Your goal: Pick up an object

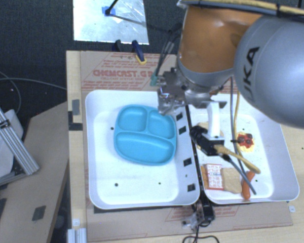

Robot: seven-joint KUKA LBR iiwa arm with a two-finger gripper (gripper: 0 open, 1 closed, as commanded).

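A blue plate (142, 135) with three compartments lies flat in the left bin (99, 151), closer to that bin's far right part than to its near left corner. The gripper (167, 105) hangs at the plate's far right corner, right over its rim. From this slant it cannot be told whether the gripper touches the plate, nor whether it stands wide or narrow. Nothing is seen held in it. The grey arm (273, 59) rises to the right of the plate and covers the far part of the right bin (278, 171).

Right of the plate, across the wall between the bins, small things lie in the right bin. Nearest the plate is a printed card (213, 176), with a beige piece (233, 182) touching it on the side away from the plate. A pale yellow stick (240, 159) lies slanted beyond them. A thin orange stick (247, 183) lies against the beige piece. A small red-topped piece (244, 140) lies farther from the plate.

Beyond the plate, a cardboard sheet (116, 72) with red lettering shows under both bins on the worktop (45, 156). Farther off lies a silvery sheet (109, 14).
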